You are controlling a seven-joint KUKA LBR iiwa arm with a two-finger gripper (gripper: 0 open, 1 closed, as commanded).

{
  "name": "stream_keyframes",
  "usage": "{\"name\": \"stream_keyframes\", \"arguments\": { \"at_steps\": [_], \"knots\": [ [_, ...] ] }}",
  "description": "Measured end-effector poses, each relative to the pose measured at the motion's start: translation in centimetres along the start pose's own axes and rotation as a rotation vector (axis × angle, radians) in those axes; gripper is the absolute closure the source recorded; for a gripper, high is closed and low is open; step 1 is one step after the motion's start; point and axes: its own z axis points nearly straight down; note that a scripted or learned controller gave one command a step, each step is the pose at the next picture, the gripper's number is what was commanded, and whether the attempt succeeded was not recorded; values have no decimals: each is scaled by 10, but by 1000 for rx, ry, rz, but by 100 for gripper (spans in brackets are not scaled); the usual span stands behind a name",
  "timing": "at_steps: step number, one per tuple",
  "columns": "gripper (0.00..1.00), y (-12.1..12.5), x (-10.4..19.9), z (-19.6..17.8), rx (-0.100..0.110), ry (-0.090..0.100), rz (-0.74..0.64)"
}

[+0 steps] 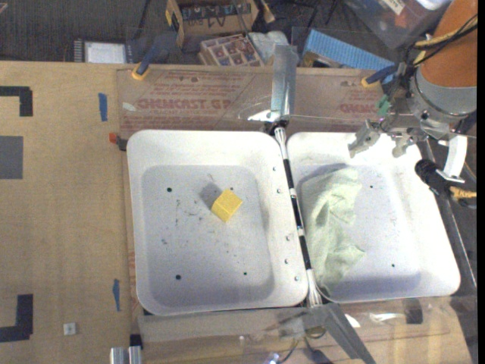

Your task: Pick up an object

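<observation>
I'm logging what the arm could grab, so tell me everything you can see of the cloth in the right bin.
The cloth is pale greenish-white and looks like thin, soft fabric. It lies crumpled and folded in the left half of the right bin, running from near the far wall down to the near one, its left edge against the bin's left wall. It rests on the bin floor. The gripper is above the bin's far edge, apart from the cloth.

Block (226,205) in left bin (151,158), cloth (333,222) in right bin (424,233).
</observation>
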Motion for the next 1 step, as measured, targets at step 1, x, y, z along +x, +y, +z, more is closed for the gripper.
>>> {"name": "stream_keyframes", "arguments": {
  "at_steps": [1],
  "knots": [
    [0, -54, -75, -20, 0, 0, -94]
  ]
}}
